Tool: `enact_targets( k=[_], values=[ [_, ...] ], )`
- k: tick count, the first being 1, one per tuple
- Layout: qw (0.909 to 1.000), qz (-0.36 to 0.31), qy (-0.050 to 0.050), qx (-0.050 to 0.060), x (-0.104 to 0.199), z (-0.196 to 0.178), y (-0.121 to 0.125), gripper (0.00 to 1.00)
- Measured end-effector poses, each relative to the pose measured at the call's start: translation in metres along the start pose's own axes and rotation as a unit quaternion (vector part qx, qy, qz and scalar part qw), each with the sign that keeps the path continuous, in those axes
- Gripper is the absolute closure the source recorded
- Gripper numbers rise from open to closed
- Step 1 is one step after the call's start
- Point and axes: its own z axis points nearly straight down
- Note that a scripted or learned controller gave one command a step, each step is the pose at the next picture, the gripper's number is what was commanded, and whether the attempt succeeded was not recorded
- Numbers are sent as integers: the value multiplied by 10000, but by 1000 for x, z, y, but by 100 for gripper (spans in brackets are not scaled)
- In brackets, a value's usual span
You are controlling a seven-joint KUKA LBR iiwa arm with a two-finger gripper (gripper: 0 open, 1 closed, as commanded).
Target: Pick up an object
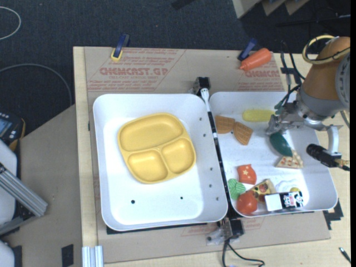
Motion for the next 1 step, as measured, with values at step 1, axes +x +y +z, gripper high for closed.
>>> enact_targets(
  k=[1],
  values=[
    [10000,9,-12,-28,-4,-49,-7,100]
  ],
)
